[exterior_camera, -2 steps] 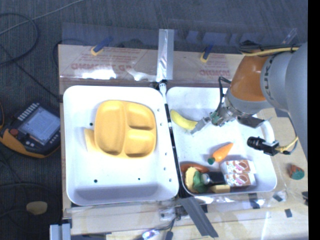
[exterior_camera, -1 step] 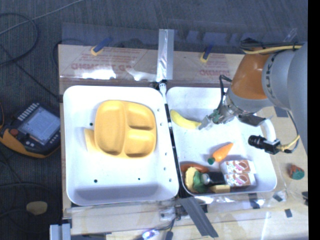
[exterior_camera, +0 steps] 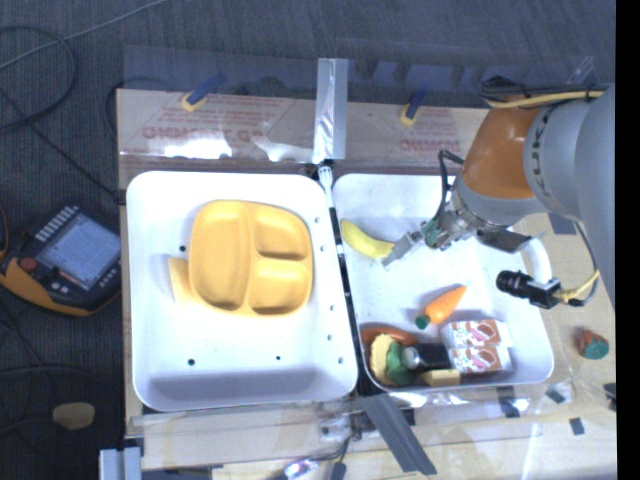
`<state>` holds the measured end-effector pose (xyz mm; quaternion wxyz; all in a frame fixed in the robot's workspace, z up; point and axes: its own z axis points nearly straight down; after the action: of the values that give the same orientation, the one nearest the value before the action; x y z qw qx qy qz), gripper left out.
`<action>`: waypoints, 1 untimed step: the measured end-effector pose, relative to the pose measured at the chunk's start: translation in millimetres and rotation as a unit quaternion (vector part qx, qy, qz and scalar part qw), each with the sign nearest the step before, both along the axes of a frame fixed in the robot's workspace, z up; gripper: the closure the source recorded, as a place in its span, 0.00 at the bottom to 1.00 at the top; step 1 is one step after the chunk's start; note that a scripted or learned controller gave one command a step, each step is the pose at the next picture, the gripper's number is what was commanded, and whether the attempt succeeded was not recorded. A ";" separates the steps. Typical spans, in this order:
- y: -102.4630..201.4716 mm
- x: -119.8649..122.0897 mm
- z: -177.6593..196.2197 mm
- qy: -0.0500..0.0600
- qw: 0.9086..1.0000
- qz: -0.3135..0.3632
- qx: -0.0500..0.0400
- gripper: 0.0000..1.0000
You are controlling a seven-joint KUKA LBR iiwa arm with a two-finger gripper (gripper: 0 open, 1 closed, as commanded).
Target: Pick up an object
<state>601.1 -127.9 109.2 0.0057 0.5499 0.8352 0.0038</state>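
Jaws' state cannot be told; the gripper (exterior_camera: pixel 398 249) is seen low in the right bin (exterior_camera: pixel 420 193), just beside a banana (exterior_camera: pixel 364 240). A carrot (exterior_camera: pixel 442 303) is seen nearby.

The grey arm (exterior_camera: pixel 560 158) reaches into the right bin (exterior_camera: pixel 520 208), its tool (exterior_camera: pixel 400 248) just beside a banana (exterior_camera: pixel 362 239). A carrot (exterior_camera: pixel 442 304) and a juice carton (exterior_camera: pixel 477 346) lie nearer the front. The left bin (exterior_camera: pixel 160 368) holds a yellow divided tray (exterior_camera: pixel 250 256).
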 end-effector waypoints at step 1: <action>19.8 35.8 -19.6 0.002 0.998 0.066 -0.004 0.00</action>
<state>636.9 -108.0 89.6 0.0056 0.4938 0.8696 -0.0004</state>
